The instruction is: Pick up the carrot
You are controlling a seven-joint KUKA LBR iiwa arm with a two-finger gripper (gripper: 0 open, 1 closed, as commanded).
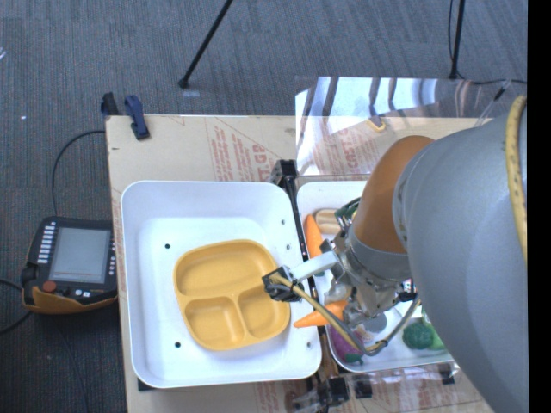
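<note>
An orange carrot (310, 320) pokes out leftward from under the arm's wrist, its pointed tip over the rim between the two bins. Its thick end is hidden beneath the gripper (349, 315), which hangs over the left side of the right bin (389, 366). The grey wrist and its orange band cover the gripper's tips, so whether the carrot is gripped cannot be made out. A second long orange piece (313, 230) lies at the right bin's left wall, farther back.
A yellow compartment plate (229, 305) lies in the left bin (207, 200). A green item (419, 336) and a purple item (343, 348) sit in the right bin's front. A black cable end (277, 284) sticks out over the plate. A teach pendant (73, 265) rests left of the bench.
</note>
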